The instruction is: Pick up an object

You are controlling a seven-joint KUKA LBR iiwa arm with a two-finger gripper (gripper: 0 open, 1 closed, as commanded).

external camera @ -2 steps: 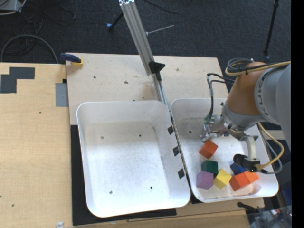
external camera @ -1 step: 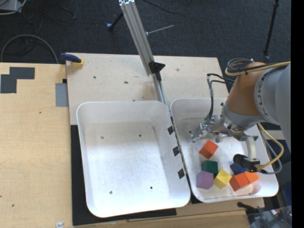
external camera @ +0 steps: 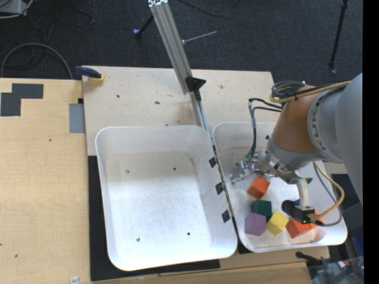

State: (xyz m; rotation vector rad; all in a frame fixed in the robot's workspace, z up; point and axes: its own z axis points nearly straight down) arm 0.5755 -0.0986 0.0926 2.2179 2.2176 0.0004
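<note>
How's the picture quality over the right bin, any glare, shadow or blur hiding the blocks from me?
Camera view: even, soft light, no strong glare on the right bin; the arm overhangs its upper part and casts faint shade. The orange block, green block, purple block and yellow block read clearly. The image is slightly soft and grainy, and the pincer area is cluttered and hard to resolve.

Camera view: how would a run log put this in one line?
arm: over right bin | gripper: above orange block | held: nothing seen
</note>
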